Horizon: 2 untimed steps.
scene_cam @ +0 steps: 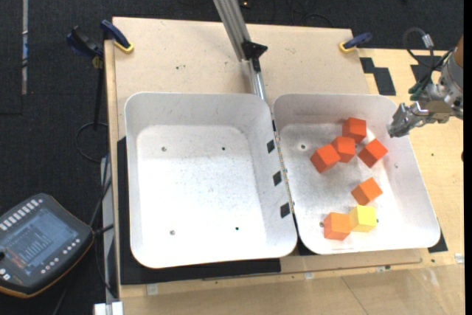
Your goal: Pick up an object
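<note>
Several orange cubes lie in the right bin point(413, 181): one at the back point(355, 128), a pair side by side point(334, 153), one to their right point(372, 153), one lower down point(366, 191), and one at the front point(337, 226) touching a yellow cube point(364, 218). My gripper point(403, 123) hangs at the bin's right rim, to the right of the cubes and apart from them. Nothing shows between its fingers.
The left bin point(195, 173) stands beside the right one on the wooden bench. A grey metal pole point(228, 4) slants from the top to the bins' shared edge. Clamps point(118, 37) sit at the bench's back corners. A teach pendant point(37, 240) lies at lower left.
</note>
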Each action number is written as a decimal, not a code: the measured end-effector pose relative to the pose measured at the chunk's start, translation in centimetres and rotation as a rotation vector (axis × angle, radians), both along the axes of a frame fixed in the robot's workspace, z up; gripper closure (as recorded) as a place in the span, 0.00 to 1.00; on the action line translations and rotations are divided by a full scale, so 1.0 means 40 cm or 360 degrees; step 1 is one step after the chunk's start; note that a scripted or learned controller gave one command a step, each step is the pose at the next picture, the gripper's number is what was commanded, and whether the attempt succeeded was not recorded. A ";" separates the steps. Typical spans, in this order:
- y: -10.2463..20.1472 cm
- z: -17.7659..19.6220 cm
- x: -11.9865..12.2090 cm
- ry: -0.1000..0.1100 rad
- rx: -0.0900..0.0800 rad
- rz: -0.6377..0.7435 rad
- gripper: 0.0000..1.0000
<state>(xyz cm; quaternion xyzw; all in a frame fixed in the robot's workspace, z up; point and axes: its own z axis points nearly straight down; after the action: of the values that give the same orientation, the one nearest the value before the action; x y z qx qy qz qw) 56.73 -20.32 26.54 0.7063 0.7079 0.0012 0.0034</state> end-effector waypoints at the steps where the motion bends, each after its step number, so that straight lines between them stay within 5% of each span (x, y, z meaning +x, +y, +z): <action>1: 0.122 0.005 -0.028 0.0009 0.0006 0.0007 1.00; 2: 0.239 -0.028 -0.038 0.0013 0.0007 0.0007 1.00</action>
<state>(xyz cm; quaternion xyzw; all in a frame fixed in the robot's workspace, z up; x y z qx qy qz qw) 55.22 -10.77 25.41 0.7047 0.7095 -0.0002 -0.0010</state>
